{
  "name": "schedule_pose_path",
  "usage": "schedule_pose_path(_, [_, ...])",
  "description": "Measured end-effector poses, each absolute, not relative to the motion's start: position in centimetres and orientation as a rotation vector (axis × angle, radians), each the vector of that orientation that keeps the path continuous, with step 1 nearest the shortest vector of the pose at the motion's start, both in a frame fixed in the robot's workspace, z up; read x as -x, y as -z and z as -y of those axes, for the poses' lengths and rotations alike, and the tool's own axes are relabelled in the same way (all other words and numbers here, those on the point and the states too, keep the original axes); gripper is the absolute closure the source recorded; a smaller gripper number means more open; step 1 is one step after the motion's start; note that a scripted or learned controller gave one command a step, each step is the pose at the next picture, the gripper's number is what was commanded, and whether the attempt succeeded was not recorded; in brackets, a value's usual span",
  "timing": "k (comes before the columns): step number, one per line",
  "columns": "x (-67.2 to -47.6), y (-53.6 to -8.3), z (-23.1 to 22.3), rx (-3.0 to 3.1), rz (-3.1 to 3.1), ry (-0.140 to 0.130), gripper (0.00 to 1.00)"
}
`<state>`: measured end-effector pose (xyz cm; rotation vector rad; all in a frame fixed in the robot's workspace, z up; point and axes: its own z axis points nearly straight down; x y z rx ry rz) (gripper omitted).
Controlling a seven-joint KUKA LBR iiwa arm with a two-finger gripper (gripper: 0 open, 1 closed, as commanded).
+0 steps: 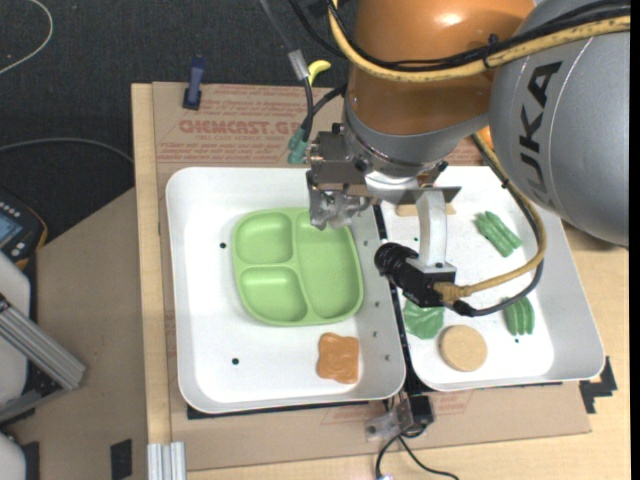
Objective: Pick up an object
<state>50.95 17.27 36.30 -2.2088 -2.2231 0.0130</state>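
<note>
A light green divided plate [295, 268] lies in the left bin [195, 268]. An orange-brown lump [338, 357] sits near that bin's front right corner. In the right bin [565, 298] lie a round tan disc [463, 348], a green leafy piece [423, 320] and two green pods [497, 232] [519, 315]. My gripper [328, 208] hangs below the orange wrist, over the far right corner of the plate. I see nothing held in it.
The big grey and orange arm covers the far part of the right bin. A black cable fitting [412, 274] hangs over the wall between the bins. A cardboard sheet [240, 118] lies under the bins, with a blue clip [194, 82] at its far edge.
</note>
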Motion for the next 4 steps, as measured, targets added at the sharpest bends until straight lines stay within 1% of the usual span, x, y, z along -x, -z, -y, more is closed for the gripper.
schedule_pose_path(1, [-50.2, -29.5, -10.3, 2.227, 2.210, -0.015, 1.00])
schedule_pose_path(2, [-49.6, -17.8, -6.6, 2.223, 2.209, -0.020, 1.00])
schedule_pose_path(3, [-47.9, -23.5, -13.0, 2.213, 2.230, 0.009, 1.00])
schedule_pose_path(4, [-47.9, -28.2, -22.0, 2.208, 2.233, 0.012, 1.00])
